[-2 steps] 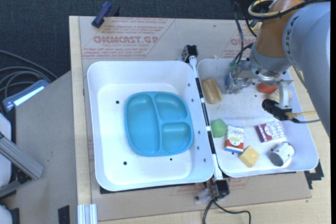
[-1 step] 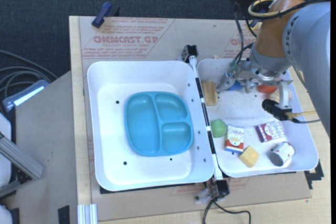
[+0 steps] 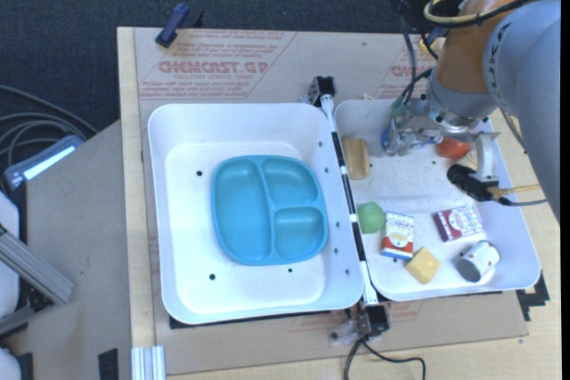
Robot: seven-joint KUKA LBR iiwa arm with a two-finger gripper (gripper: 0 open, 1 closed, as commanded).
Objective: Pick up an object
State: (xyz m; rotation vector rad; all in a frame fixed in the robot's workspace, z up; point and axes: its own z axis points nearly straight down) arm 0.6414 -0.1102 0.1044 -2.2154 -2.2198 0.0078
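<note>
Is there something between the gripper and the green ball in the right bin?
Nothing visible blocks it. The gripper hovers at the right bin's far end; bare white floor lies between it and the small green ball. The tan block sits aside, by the divider.

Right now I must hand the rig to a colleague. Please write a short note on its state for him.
Gripper: low at the far end of the right bin; nothing seen between its fingers.
Right bin: tan block, green ball, red-and-white carton, yellow block, small packet, white cup.
Left bin: blue tray.
Done: nothing lifted.
Left: grasp one object and raise it.
</note>
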